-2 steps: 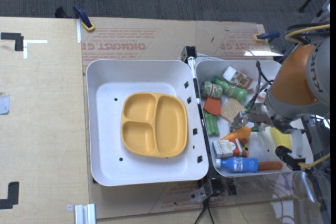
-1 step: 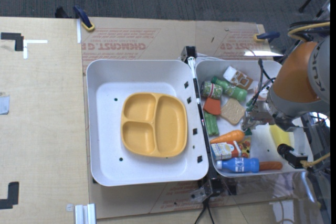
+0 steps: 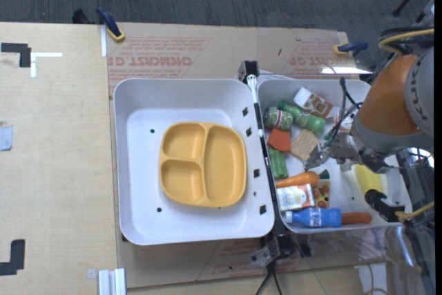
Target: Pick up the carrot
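The carrot [image 3: 297, 180] lies in the right bin [image 3: 276, 90], orange, with a green top at its right end, pointing left toward the bin's left wall. My gripper [image 3: 320, 157] hangs just above and to the right of it, over the carrot's green end and beside a tan bread slice [image 3: 304, 144]. Nothing shows in the gripper. The grey arm with its orange band [image 3: 387, 103] reaches in from the right.
Packed around the carrot are a green bottle [image 3: 301, 118], a red wedge [image 3: 280, 140], a green cucumber [image 3: 277, 164], a white carton [image 3: 297, 198], a blue bottle [image 3: 315, 218] and a yellow item [image 3: 369, 180]. The left bin [image 3: 131, 148] holds a yellow divided plate [image 3: 204, 164].
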